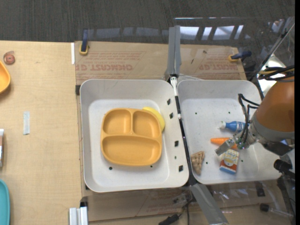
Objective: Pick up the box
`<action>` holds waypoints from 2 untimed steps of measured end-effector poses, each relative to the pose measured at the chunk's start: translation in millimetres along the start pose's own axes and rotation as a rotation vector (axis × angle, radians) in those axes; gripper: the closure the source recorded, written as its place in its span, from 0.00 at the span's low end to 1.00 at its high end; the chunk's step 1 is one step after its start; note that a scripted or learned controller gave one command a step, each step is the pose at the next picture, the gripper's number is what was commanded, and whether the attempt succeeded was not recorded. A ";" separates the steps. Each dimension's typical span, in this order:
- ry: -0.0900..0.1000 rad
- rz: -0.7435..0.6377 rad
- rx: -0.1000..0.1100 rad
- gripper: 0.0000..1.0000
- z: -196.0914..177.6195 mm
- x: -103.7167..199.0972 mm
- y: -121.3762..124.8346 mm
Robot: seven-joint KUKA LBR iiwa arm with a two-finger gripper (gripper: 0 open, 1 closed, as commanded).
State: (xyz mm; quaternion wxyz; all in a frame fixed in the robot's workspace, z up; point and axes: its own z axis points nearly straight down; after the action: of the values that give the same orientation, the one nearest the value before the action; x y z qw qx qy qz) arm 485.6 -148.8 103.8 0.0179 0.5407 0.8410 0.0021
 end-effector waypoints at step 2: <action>0.003 -0.041 -0.002 0.00 0.4 4.0 2.2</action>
State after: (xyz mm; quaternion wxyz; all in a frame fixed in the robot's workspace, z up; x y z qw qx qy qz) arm 485.9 -144.3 103.3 0.0169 0.5233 0.8519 0.0033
